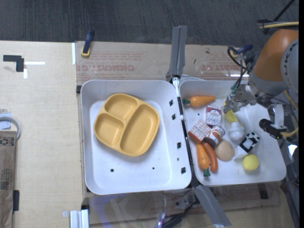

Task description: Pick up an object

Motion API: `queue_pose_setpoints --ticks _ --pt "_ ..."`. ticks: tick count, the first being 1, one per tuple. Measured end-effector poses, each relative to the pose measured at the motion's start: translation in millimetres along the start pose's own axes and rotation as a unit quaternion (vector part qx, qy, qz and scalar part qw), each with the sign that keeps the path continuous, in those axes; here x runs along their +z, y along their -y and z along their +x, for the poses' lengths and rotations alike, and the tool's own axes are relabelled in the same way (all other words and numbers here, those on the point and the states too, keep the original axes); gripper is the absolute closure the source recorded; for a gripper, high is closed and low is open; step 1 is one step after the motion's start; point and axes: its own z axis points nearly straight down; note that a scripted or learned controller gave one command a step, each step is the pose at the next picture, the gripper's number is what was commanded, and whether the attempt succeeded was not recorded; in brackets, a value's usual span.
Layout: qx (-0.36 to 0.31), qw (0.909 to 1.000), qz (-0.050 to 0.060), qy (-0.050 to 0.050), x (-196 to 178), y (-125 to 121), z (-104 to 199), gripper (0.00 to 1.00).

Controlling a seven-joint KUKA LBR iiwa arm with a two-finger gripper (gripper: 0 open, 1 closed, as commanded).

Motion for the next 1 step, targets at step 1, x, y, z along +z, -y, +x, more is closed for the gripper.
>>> queue_pose_setpoints --ticks 1 --pt "-0.058 0.9983 0.004 0.000 -103.2 -35.8 62.3 1.00"
